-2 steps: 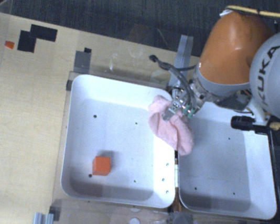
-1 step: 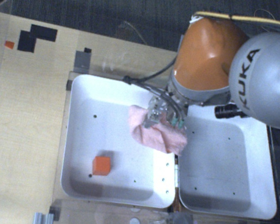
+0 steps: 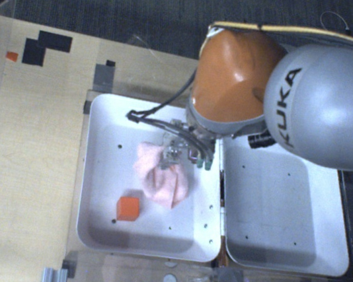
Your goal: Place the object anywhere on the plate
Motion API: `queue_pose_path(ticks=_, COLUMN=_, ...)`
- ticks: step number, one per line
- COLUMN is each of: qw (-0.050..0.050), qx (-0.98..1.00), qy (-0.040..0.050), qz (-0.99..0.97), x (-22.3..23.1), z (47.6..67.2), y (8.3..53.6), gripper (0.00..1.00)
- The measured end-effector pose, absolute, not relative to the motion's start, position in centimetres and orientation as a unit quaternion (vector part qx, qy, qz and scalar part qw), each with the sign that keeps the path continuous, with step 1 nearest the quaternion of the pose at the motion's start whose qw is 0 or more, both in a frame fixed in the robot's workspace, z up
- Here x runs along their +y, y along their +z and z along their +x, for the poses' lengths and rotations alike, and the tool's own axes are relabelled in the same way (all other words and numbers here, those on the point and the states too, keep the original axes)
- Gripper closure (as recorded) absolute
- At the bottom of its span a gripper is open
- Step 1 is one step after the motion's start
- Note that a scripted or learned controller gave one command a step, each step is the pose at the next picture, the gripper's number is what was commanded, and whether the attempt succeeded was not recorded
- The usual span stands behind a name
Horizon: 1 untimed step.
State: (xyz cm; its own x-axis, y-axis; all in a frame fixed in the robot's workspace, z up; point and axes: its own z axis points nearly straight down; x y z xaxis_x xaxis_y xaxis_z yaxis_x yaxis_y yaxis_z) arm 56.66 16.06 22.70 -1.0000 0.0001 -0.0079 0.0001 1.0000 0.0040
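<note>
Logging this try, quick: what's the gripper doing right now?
Gripper: low over the pink cloth in the left bin; open or shut cannot be told.

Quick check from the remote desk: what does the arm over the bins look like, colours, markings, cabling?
The arm is glossy light grey and rounded, with KUKA in dark capitals on its side. A domed orange band sits above the wrist. Below it hangs a small metal gripper, and a black cable loops to its left.

Two bins sit side by side on the surface (image 3: 25, 165). Taking the left bin (image 3: 103, 158) as landmark: a crumpled cloth (image 3: 163, 178) lies near its middle, a small block (image 3: 128, 208) lies nearer its front edge, left of the cloth. The gripper (image 3: 188, 151) hangs over the cloth's back edge. The right bin (image 3: 284, 215) adjoins its right side.
</note>
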Motion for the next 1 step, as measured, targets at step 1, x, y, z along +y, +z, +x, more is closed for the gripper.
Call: queue_pose_path(ticks=1, qw=0.004, qx=1.0, qy=0.0021, qz=0.0, x=16.04, z=56.67, y=22.74, gripper=0.0)
